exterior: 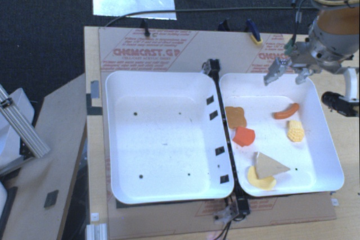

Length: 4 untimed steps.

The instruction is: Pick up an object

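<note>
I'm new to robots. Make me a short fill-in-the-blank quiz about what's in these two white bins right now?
1. All the toy food lies in the ___ bin.
2. The gripper hangs over that bin's ___ edge with open fingers.
3. The tan wedge partly covers a ___ piece.
4. The sausage lies just above the ___.

Missing words: right; far; yellow; corn

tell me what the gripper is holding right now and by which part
Nothing. The gripper hangs open above the right bin's far edge, with no object between its fingers.
</note>
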Tool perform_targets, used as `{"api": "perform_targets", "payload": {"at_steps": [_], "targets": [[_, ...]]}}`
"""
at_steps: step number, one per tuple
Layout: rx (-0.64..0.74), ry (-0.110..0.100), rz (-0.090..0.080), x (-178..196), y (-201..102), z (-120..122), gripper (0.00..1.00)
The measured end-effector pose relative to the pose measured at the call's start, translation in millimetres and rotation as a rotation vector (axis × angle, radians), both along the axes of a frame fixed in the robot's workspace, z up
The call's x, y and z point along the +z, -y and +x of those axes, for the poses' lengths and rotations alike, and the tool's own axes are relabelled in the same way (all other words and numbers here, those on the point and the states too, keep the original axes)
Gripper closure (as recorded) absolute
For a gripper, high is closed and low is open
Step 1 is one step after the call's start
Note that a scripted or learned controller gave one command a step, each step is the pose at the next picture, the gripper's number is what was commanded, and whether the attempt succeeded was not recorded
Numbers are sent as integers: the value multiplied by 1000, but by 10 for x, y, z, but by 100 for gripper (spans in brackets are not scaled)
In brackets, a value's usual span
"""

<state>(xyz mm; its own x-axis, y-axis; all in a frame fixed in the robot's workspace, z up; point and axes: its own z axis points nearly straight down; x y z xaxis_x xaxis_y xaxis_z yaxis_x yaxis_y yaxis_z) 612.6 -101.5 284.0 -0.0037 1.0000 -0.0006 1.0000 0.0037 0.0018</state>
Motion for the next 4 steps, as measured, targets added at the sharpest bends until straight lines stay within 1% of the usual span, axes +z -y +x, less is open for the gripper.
{"api": "perform_targets", "payload": {"at_steps": [1,2,3,4], "targets": [[-6,-13,2,-1003,140,-632,0],[2,3,1,-2032,-145,-191,0],[-3,-6,2,-2004,-188,-771,0],[-2,1,1,-1887,-186,-736,100]]}}
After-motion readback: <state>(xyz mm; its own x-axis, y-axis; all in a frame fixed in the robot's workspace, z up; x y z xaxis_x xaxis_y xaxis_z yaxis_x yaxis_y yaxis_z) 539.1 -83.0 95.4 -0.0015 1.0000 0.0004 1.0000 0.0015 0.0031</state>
